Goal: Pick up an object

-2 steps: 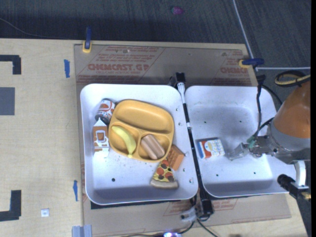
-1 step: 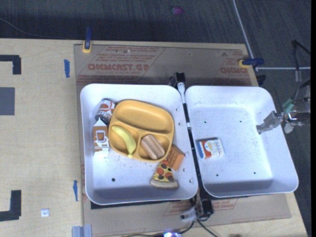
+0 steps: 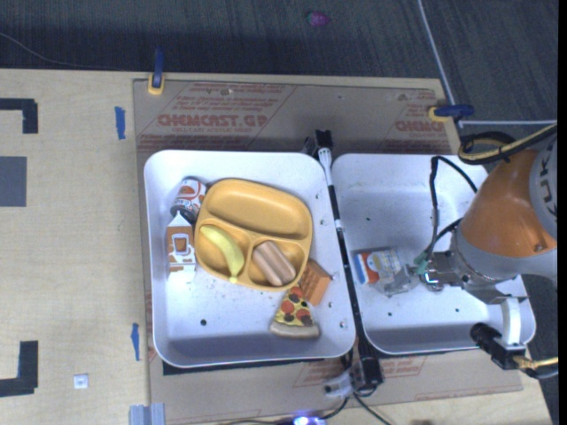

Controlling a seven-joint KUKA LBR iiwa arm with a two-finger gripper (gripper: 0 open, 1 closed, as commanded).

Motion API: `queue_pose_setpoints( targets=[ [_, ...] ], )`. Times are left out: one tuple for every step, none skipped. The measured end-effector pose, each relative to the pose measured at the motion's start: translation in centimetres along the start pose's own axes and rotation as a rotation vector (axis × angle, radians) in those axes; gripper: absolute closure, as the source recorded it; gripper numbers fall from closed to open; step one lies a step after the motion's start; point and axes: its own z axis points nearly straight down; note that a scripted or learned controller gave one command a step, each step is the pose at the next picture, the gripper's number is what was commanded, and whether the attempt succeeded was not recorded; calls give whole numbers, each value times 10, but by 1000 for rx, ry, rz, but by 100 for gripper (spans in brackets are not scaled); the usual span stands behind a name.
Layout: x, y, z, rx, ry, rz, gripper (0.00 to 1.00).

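Fingers of the gripper [image 3: 409,274], their state impossible to tell here, meet the small clear packet [image 3: 379,266] in the right bin [image 3: 399,180]; grasp stage, with secure closure and lift required next.

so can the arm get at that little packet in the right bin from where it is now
Probably yes. The gripper is already low in the right bin, right beside the packet, which lies by itself on the bin floor with nothing over or against it. Whether it is actually touching the packet is hard to tell.
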Motion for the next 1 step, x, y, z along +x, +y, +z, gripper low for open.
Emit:
queue_pose_setpoints(
  targets=[
    [12, 0, 10, -3, -5, 6, 0]
  ],
)
